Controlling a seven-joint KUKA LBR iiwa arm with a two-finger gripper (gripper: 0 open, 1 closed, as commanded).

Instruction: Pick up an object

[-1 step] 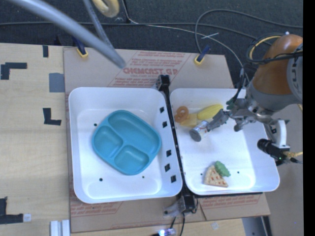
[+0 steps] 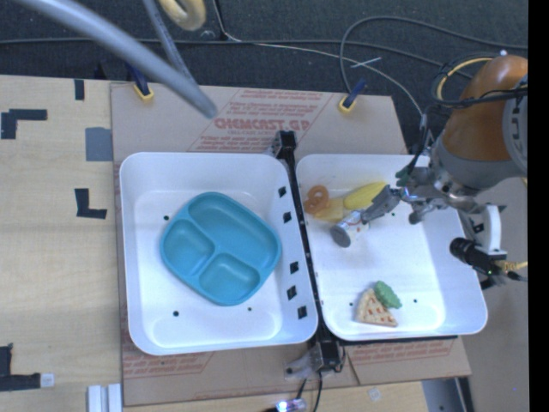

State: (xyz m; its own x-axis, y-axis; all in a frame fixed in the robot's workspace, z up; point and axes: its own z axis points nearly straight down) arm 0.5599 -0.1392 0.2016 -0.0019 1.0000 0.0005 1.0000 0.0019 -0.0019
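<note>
In the right bin (image 2: 429, 256) a yellow banana-shaped toy (image 2: 364, 196) lies near the far wall, with an orange ring (image 2: 318, 199) just to its left. A pizza-slice toy with a green topping (image 2: 378, 305) rests near the front wall. My gripper (image 2: 346, 228) reaches in from the right and hangs low over the bin floor. Its tip is just in front of the banana and ring, apart from the pizza slice. I see nothing held in it.
A blue divided plate (image 2: 221, 247) lies in the left bin (image 2: 137, 230). The black divider clips (image 2: 296, 230) run between the bins. The orange-banded arm (image 2: 480, 118) and its cables stand over the right bin's far right corner.
</note>
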